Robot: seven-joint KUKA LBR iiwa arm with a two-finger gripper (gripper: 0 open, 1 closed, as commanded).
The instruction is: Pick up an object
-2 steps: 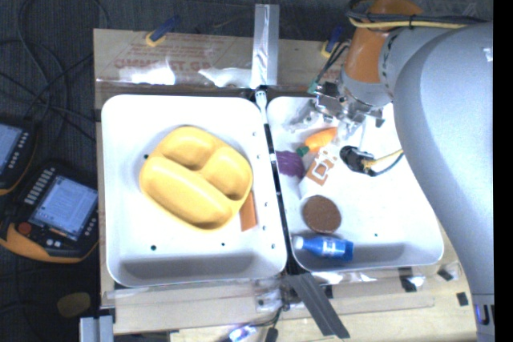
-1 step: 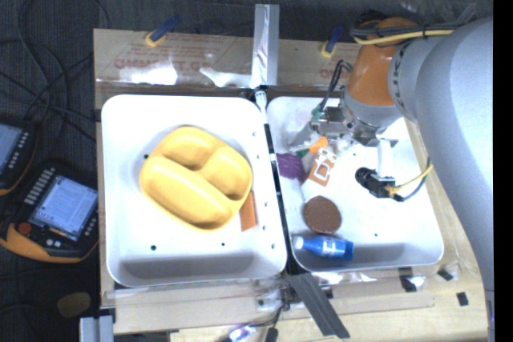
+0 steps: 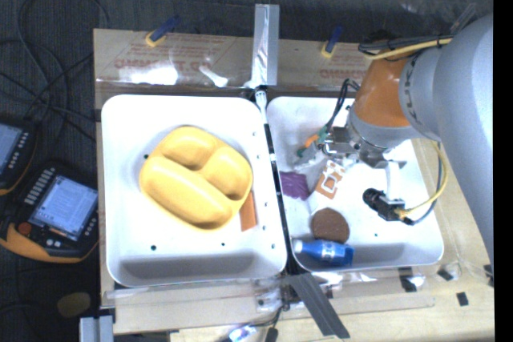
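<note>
pendant (image 3: 52, 208) left of bench | black cables (image 3: 48, 20) on floor | clamps (image 3: 162, 30)

From my station I see two bins side by side on the desk (image 3: 120, 60), the left bin (image 3: 120, 252) holding a large lumpy cushion (image 3: 196, 176) with a small flat block (image 3: 248, 212) against its right side. In the right bin (image 3: 425, 244), a small folded cloth (image 3: 294, 185) lies by the left wall, a printed card (image 3: 329, 180) just right of it, a round disc (image 3: 329, 225) nearer the front, and a bottle (image 3: 325, 252) lying along the front wall. The arm (image 3: 449, 92) reaches in from the right over that bin's rear half.
</note>
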